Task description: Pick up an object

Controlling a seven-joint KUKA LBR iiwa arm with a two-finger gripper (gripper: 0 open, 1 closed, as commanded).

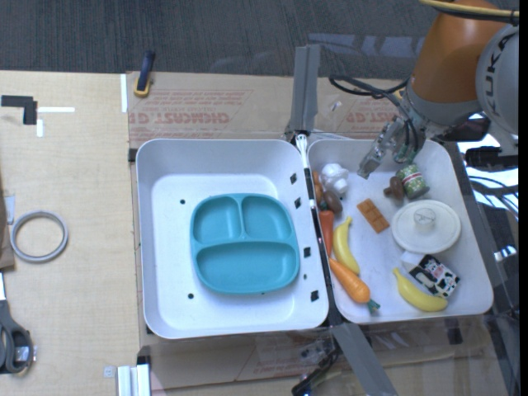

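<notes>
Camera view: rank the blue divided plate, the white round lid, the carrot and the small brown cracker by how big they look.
1. blue divided plate, clearly largest.
2. white round lid.
3. carrot, longer than the lid is wide but much thinner, so this pair is close.
4. brown cracker, smallest.

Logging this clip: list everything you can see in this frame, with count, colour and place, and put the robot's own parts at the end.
bins: 2, white, side by side on the bench
divided plate: 1, teal, middle of left bin
bananas: 2, yellow, right bin, one central, one at the near edge
carrot: 1, orange, right bin, near left side
round lid: 1, white, right bin
cracker: 1, orange-brown, right bin centre
black-and-white item: 1, beside the near banana
green can: 1, right bin, far side
tape ring: 1, grey, bench left
arm: 1, grey and orange, from the right
claw: 1, grey, over right bin's far side
</notes>
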